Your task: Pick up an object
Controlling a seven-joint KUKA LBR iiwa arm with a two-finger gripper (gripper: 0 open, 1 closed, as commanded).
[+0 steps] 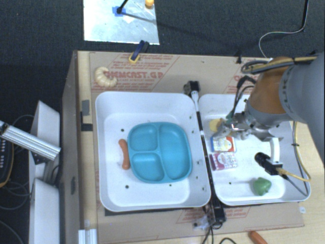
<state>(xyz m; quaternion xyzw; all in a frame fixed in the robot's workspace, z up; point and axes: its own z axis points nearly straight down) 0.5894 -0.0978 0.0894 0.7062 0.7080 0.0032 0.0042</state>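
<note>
Gripper (227, 127) of mine hangs low over the right bin (289, 194), near its left wall and toward the far edge; whether it is apart or together I cannot tell. Just beside it, on the far-left side, lies a small yellow object (215, 124), partly hidden. Two flat packets (223, 153) lie just nearward of it. A green object (261, 186) rests well apart, by the near-right corner. The left bin (109, 116) bears a blue divided plate (159, 152) and an orange sausage (124, 153).
</note>
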